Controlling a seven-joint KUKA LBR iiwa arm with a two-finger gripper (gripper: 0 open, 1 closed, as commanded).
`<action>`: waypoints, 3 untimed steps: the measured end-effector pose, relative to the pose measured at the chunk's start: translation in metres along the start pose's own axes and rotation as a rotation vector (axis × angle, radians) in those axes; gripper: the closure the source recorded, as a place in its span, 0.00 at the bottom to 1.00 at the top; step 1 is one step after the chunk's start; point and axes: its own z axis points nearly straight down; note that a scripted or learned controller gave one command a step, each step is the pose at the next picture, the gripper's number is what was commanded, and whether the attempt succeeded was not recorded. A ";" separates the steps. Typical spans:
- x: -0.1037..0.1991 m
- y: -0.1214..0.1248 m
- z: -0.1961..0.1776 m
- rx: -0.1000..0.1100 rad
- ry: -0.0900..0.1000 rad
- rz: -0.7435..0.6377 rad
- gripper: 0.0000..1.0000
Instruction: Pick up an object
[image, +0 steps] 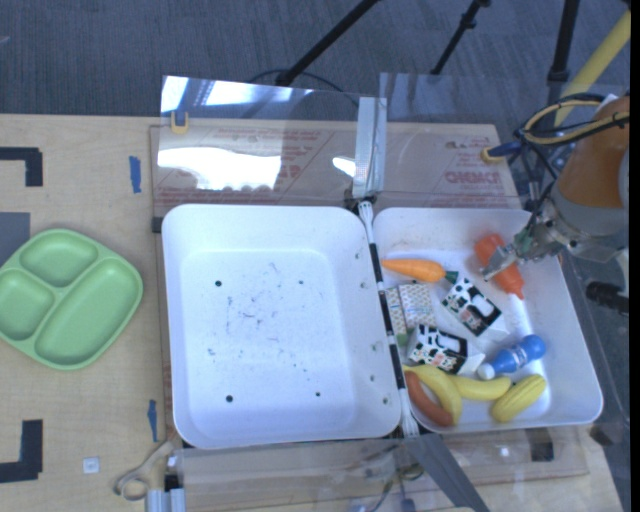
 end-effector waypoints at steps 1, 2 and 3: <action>0.104 -0.010 -0.090 0.011 0.004 -0.205 1.00; 0.104 -0.008 -0.101 0.007 0.002 -0.205 1.00; 0.107 -0.002 -0.092 0.011 0.000 0.135 1.00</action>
